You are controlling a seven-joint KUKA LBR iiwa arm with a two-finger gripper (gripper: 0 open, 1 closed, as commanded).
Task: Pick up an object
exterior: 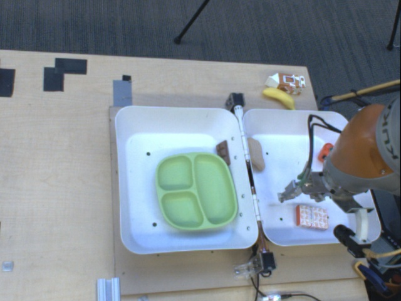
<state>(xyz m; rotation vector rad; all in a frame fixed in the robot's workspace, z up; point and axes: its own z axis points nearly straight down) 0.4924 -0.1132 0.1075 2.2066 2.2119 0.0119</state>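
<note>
Light green divided plate in a white left bin, red-and-white patterned packet in the white right bin, yellow banana, tan bench, orange-banded grey arm

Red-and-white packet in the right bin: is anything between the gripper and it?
Nothing visible. The red-and-white packet lies flat on the floor of the right bin, apart from the brown object at the divider. The gripper hangs just up and left of the packet, bare floor between them.
</note>
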